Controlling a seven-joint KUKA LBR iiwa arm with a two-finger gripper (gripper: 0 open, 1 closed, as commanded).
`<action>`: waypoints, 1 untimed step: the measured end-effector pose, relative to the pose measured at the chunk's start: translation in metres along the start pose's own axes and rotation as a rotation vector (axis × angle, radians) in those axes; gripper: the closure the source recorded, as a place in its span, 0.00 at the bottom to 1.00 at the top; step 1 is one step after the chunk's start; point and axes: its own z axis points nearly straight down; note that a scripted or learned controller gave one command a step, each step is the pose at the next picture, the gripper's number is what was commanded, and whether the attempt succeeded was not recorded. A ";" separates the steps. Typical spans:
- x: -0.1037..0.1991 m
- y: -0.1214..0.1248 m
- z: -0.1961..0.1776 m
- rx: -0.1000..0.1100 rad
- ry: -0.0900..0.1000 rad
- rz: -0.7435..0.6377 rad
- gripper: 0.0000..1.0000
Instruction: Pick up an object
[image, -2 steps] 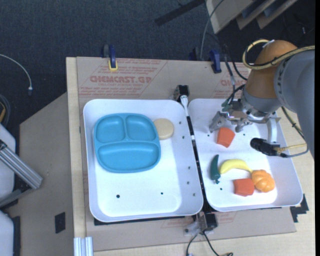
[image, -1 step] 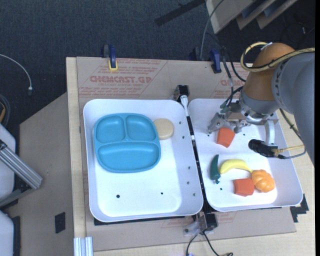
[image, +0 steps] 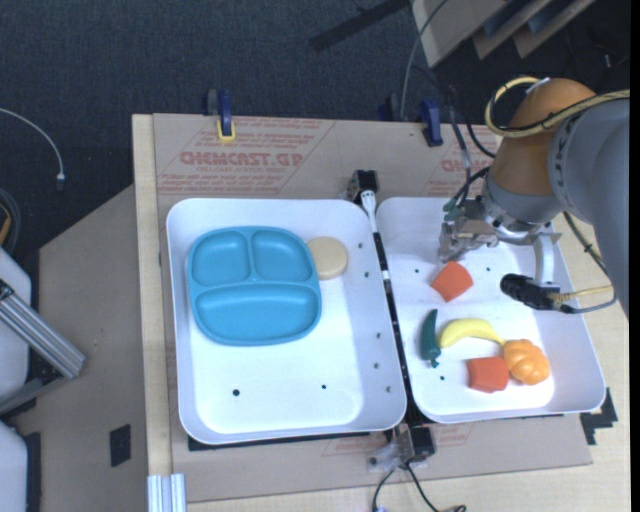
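Still, we see nothing held yet, and we judge the main risk from here to be a poor descent. Far to the left of the jaws (image: 462, 243), in the left bin (image: 200, 400), lie a blue divided plate (image: 254, 285) and, touching its right rim, a pale round cookie-like disc (image: 328, 257); both are well out of play. Just below the jaws, in the right bin (image: 570, 400), sits an orange-red block (image: 452, 281), tilted on the bin floor, and we take it for the likeliest target. Because it lies slightly below the fingertips and not squarely under them, a straight drop could clip its upper edge and skid it away rather than straddle it. Further below sit a dark green pepper-like piece (image: 429, 336), a yellow banana (image: 469, 332), a second red block (image: 488, 374) and an orange fruit (image: 527, 361), packed close, so any grab there could close on two things at once. We cannot tell how far apart the jaws stand; they are too small and dark. The arm enters from the right, its orange band above the wrist, with the jaws pointing down over the upper part of the right bin on the worktop (image: 150, 250).
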 end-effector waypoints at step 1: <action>-0.003 -0.007 -0.059 -0.006 -0.002 0.001 1.00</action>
